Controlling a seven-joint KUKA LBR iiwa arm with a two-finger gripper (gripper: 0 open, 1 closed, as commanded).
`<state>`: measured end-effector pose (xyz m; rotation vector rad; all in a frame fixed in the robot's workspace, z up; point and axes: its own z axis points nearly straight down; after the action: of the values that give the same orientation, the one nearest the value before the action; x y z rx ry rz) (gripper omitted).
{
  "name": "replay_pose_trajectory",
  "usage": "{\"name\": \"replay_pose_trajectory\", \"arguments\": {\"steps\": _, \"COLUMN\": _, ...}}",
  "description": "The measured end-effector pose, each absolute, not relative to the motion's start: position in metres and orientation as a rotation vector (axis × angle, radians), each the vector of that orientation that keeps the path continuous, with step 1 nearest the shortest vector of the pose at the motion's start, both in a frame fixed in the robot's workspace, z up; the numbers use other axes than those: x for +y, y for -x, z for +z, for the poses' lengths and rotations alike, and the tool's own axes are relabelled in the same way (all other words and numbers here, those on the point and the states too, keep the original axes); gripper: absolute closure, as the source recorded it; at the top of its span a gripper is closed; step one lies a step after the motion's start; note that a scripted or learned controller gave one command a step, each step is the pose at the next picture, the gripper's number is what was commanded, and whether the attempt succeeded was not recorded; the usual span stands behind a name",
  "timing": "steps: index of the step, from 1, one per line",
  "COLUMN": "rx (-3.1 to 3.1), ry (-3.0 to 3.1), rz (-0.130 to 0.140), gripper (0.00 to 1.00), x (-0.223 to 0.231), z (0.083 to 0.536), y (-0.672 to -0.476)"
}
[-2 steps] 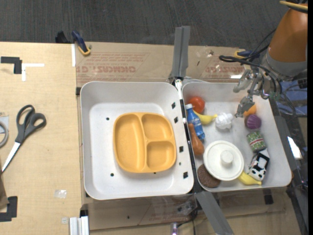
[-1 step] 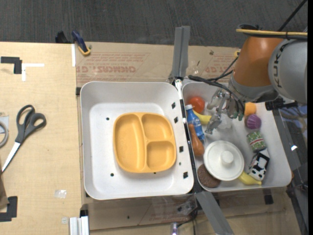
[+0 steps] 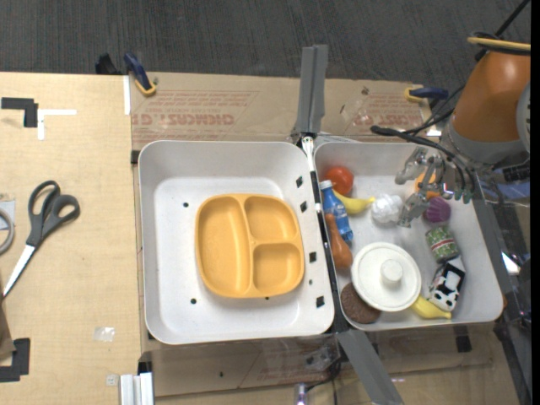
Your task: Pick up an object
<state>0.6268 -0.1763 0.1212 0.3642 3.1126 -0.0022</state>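
The right bin (image 3: 485, 306) is packed with small toys, and that is where trouble could start. The gripper (image 3: 424, 184) hangs over the back part of this bin, close to a white fluffy ball (image 3: 386, 209) and a purple toy (image 3: 437, 211). These two sit near each other, so the metal tips could come down between them and just push them apart. The ball looks soft and round, so I think it could squish or roll away. The purple toy is right next to a green striped toy (image 3: 441, 243), and a bump could knock one into the other. A yellow banana (image 3: 359, 203), a red tomato (image 3: 339, 178) and a blue bottle (image 3: 337, 213) lie a bit further to the left, and a big white lid (image 3: 386, 274) sits in the middle, so nothing has much room to slide. The bin's back wall is close too, and the arm could scrape it. As for the gripper, I can see thin metal parts and some wires, but they blur together, so I cannot tell how it is set. Nothing looks to be caught in it. The left bin (image 3: 160, 251) has a yellow tray (image 3: 250, 245) with three parts.
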Motion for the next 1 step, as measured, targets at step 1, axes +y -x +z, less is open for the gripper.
{"name": "replay_pose_trajectory", "arguments": {"steps": 1, "rx": 3.121, "ry": -0.304, "rz": 0.001, "gripper": 0.0, "x": -0.0973, "z": 0.0939, "y": -0.6478}}
